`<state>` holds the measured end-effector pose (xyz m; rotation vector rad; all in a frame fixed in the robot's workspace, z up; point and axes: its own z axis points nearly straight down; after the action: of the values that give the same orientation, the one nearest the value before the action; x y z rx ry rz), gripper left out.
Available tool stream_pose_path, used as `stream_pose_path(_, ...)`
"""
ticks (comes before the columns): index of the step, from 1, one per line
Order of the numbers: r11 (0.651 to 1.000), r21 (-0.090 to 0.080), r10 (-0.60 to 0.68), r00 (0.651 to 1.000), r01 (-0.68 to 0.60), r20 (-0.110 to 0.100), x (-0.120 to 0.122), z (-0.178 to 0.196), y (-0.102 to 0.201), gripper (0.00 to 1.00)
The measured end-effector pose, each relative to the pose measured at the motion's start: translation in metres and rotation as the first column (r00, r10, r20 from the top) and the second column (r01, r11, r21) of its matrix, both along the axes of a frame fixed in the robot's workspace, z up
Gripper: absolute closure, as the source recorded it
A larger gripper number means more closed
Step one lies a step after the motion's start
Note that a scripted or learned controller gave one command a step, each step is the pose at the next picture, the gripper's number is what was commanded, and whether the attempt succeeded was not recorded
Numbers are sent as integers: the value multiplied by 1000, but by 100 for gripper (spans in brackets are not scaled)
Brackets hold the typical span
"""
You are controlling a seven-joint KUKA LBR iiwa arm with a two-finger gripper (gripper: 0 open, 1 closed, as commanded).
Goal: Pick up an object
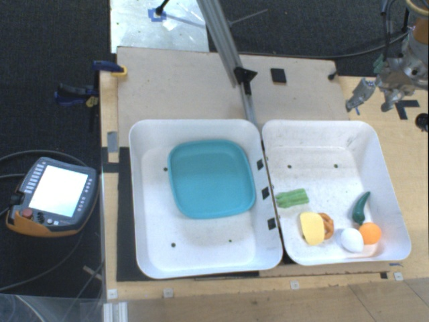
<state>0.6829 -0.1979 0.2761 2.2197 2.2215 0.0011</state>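
Up in the top right corner, the grey metal two-finger hand (377, 99) hangs over the tan counter (201, 86), just beyond the far right corner of the right-hand shallow white plastic bin (322, 136). Its two prongs are spread apart, with nothing between them.

Down in that right bin, the small objects sit bunched toward the near right corner. There is a flat green ridged piece (292, 198) lying near the bin's left wall, a yellow block (311, 227) just below it, and a brown ring-shaped item (326, 224) touching the block's right side (partly tucked behind it, so its full shape is hard to read). Further right, a white egg-shaped object (352, 239) sits against a round orange ball (370, 233), and a dark teal curved pepper-like piece (360, 207) lies just above the ball. All of these are well apart from the hand.

The left-hand shallow white bin (147, 247) carries a teal square plastic plate (211, 178), sitting flat near the middle.

Off the counter on the dark floor at left lies a grey and orange control pendant with a bright screen (53, 195). A slanted grey metal pole (221, 29) crosses the top of the counter, ending between the two bins.
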Motion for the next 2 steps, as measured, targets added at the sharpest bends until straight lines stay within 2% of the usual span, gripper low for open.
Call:
stream_pose_path(1, 1000, 1, 0, 1000, 0, -3, -2, -45, 8, 0)
stream_pose_path(2, 1000, 1, -1, 1000, 1, -5, -4, -106, 2, 0)
